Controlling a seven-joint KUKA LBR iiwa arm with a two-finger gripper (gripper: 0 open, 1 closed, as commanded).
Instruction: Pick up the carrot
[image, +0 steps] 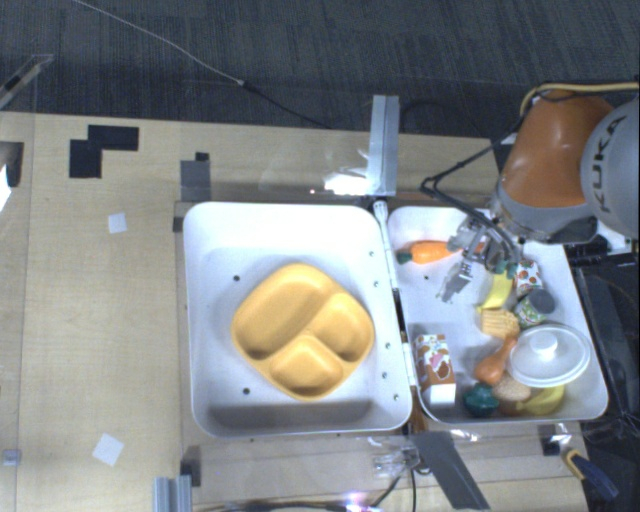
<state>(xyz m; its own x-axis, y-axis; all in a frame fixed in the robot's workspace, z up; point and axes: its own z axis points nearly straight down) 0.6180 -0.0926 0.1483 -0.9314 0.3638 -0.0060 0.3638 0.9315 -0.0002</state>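
The carrot (432, 252) is orange with a green stub at its left end. It lies flat near the top-left corner of the right bin (590, 400). My gripper (458, 263) hangs just right of the carrot's thick end, low over the bin floor. Its two silver fingers (451, 284) are spread apart, so it is open with nothing between them. The upper finger is close beside the carrot; I cannot tell whether they touch. The grey and orange arm (550, 150) reaches in from the upper right.
A yellow divided plate (303, 328) fills the middle of the left bin (210, 400). The right bin's right and lower parts are crowded: a yellow piece (497, 291), a white lidded bowl (548, 353), a small printed carton (433, 359), a green item (481, 400).
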